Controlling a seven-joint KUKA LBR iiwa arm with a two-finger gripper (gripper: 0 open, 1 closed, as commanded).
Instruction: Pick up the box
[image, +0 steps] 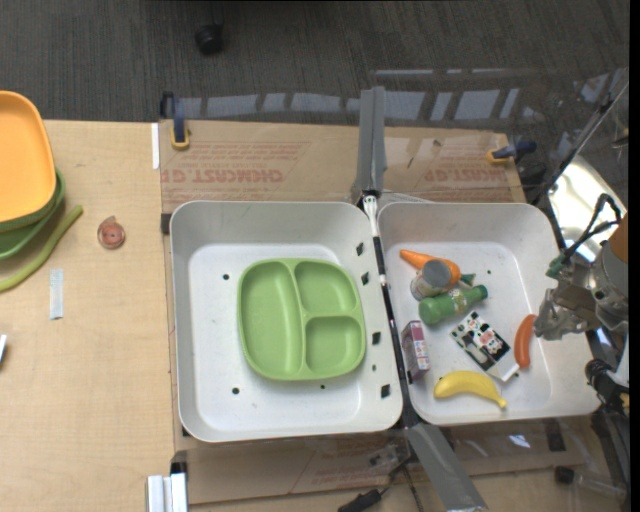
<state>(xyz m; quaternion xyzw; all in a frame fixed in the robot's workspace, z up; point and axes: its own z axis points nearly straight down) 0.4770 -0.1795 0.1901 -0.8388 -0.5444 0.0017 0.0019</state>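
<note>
On the far left of the wooden bench (90, 400), a stack of orange and green plastic plates (22, 180) sat at the edge, with a small round pinkish disc (111, 233) to its right and a short pale strip (56, 295) nearer the camera. A sheet of brown printed cardboard (260, 165) lay beyond the bins.

The left shallow white bin (200, 400) held a light green plastic divided tray (301, 319), with three compartments, lying flat near the middle of the floor.

The right shallow white bin (500, 225) held a cluster of small things. Against its left wall, near the divider, lay a small pink and dark rectangular packet (415, 346). Farther back sat an orange toy carrot (428, 262), touching a grey-capped jar (433, 279), and just nearer than those a green plastic bottle (452, 303) lay on its side. The box (481, 340), small, flat, black and white with printed patterns, lay tilted near the bin's middle, just beside the bottle's near side. A yellow plastic banana (470, 388) rested at the near wall, and an orange-red chilli-shaped piece (524, 341) lay to the right of the box, apart from it.

At the bin's right edge the metal two-finger gripper (562, 318) hung over the rim, well to the right of the box and not touching it. Whether its jaws stood wide or narrow could not be told.
</note>
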